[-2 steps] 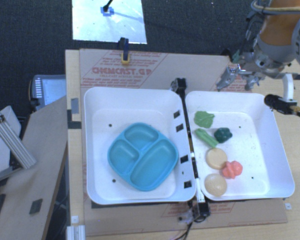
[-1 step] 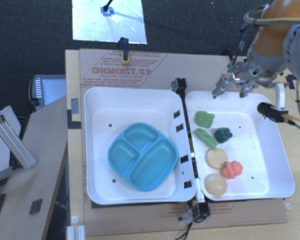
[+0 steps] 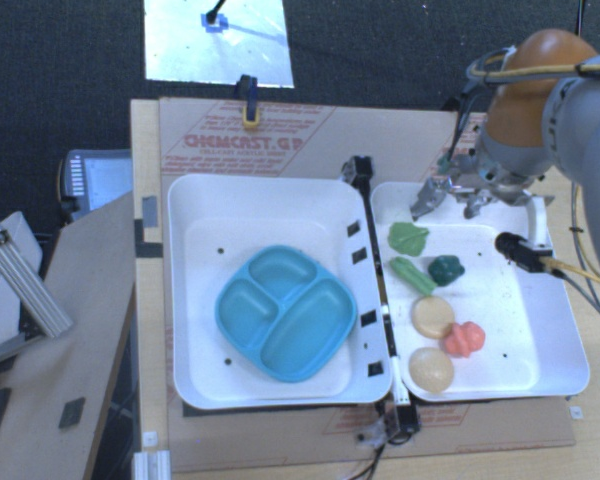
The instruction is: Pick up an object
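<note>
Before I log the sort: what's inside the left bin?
A blue divided plate, its compartments bare, lies in the left bin. The floor beneath the plate is hidden.

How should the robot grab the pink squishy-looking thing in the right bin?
Probably from straight above, closing the tool across the narrower middle of the pink object. It lies low and lumpy on the right bin floor, with a pale round piece close on its left, so that side is crowded.

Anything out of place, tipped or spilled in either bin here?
Nothing stands out. The blue plate lies flat in the left bin; six small items, among them a pink piece, lie loosely grouped in the right bin, none spilled over the rims.
</note>
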You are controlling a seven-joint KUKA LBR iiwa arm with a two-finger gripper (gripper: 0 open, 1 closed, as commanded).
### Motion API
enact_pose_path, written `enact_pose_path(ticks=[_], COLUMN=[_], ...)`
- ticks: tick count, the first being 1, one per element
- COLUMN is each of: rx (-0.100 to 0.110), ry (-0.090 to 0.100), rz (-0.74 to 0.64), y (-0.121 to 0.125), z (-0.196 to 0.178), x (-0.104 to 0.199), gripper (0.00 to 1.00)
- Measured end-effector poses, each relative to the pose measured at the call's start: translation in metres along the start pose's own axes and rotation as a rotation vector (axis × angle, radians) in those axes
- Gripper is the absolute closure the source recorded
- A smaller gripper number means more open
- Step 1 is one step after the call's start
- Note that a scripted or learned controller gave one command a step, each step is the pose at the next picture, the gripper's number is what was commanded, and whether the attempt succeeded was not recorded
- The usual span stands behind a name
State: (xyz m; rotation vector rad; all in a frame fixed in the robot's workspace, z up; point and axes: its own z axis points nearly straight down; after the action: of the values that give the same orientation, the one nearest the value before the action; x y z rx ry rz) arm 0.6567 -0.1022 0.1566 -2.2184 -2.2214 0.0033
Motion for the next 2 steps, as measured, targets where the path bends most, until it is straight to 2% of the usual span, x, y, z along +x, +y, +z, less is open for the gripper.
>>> enact_pose_path(ticks=[1,2], rx=[-0.001,-0.008], ry=[0.0,-0.001], rz=[0.0,0.001], y=[-0.006,-0.003], z=[0.043,0.029], x=[0.002,0.001], gripper=[0.0,1.0])
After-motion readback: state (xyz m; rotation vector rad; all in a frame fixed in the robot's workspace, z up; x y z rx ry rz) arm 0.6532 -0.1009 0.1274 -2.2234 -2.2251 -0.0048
